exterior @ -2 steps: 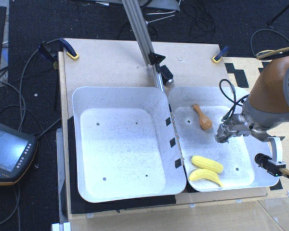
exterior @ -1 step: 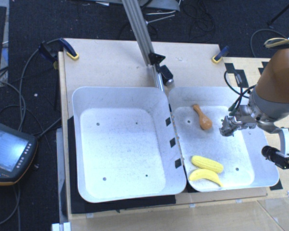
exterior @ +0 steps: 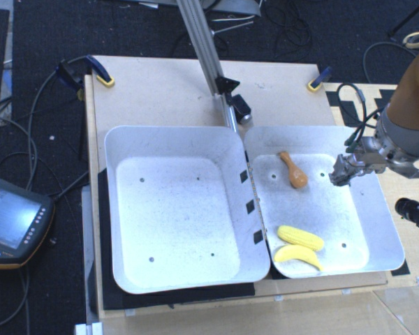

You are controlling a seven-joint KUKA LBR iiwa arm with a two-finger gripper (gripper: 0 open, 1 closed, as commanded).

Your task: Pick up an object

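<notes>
In the right bin [exterior: 377,237] lie three objects. A small orange-brown wooden piece with a handle [exterior: 293,170] rests near the bin's back. A yellow corn cob [exterior: 301,236] and a yellow banana [exterior: 297,257] lie side by side near the front left corner. My gripper [exterior: 339,176] hangs over the back right part of this bin, a short way to the right of the wooden piece and apart from it. Nothing shows between its fingers.
The left bin [exterior: 126,145] stands beside the right one, with a black-marked divider ridge [exterior: 253,204] between them. A slanted metal pole [exterior: 204,44] rises from behind the bins. A teach pendant [exterior: 10,220] lies off the bench to the left.
</notes>
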